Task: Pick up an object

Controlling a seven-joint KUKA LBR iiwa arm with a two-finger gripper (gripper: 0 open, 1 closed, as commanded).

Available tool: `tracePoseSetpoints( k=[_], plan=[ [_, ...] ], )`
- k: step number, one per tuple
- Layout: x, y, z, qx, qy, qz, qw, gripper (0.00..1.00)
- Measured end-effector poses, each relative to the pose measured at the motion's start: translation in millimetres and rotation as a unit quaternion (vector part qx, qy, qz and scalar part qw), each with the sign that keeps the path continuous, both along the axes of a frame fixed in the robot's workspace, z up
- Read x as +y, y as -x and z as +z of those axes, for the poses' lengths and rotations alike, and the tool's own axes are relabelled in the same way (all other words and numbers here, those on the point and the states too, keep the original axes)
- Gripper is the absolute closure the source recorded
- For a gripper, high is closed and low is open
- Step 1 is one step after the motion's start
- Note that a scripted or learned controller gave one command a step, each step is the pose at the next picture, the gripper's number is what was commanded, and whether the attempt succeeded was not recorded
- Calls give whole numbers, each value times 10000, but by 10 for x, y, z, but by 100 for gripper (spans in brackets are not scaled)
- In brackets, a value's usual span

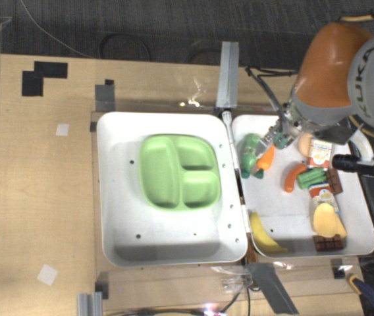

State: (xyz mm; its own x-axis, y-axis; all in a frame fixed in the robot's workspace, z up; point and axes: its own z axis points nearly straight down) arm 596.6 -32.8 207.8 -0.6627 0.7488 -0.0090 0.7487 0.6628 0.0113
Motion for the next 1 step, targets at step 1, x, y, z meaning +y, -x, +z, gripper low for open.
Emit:
tracePoseSetpoints(
  k=[1],
  plan=[
    [546,-252,89,37,-19,-1562,9877,100]
  ],
)
